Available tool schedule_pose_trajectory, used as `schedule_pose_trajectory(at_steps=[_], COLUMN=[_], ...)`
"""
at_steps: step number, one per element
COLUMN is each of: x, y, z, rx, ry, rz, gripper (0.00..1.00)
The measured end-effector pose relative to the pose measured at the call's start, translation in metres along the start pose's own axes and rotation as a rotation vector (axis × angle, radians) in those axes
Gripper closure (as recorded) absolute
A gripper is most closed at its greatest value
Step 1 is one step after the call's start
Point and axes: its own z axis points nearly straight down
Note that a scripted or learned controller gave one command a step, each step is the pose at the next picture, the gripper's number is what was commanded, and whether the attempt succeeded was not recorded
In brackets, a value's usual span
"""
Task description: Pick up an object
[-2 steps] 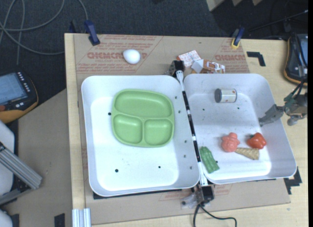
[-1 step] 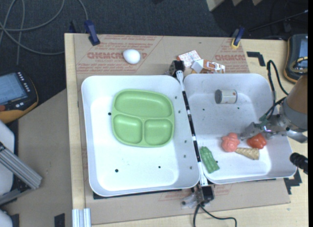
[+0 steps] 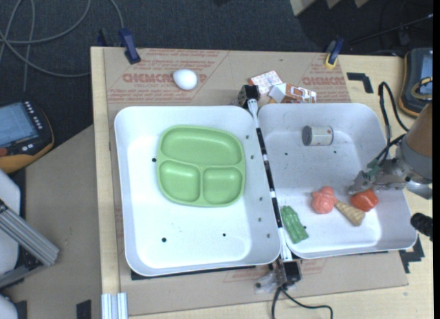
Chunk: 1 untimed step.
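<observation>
Robotics lab: clamped cardboard bench, loose cables.

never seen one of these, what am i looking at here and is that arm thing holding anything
One camera looks down at a slant on a bench with two shallow white bins. The grey robot arm comes in from the picture's right, and its gripper sits low in the right bin, right by a red-orange toy. Whether it grips it, I cannot tell. Nearby lie a pinkish toy, a tan cone, a green piece and a grey cylinder. The left bin holds a green divided tray. A white egg rests outside on the bench.
</observation>
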Motion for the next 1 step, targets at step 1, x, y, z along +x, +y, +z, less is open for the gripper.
schedule_pose_trajectory(at_steps=[1], x=[0.0424], y=[0.0774], z=[0.0197], rx=[0.0], ry=[0.0], rz=[0.0], gripper=[1.0])
